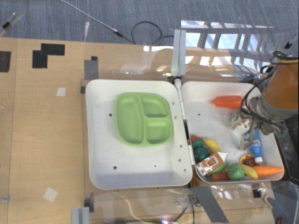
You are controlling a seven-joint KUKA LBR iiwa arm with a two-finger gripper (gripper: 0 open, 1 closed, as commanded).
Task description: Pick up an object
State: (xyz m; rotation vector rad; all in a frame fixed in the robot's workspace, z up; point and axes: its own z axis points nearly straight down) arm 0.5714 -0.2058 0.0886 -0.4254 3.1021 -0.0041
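Note:
My gripper (244,130) hangs low over the right part of the right bin (201,107), under the grey wrist and its orange band (282,85). A blue-and-white bottle (255,148) lies just below and to the right of the gripper, close to it. An orange carrot (228,101) lies in the bin behind the gripper. Along the front of the bin lie a yellow banana (212,145), a dark green vegetable (200,149), a small brown-and-white box (210,163), a green lime (236,171) and a second carrot (267,171). The wrist hides what is directly under the gripper.
The left bin (100,162) holds a green divided plate (142,118). A metal divider (184,125) separates the two bins. A metal frame (224,38) stands behind the right bin. The wooden bench (42,125) spreads to the left.

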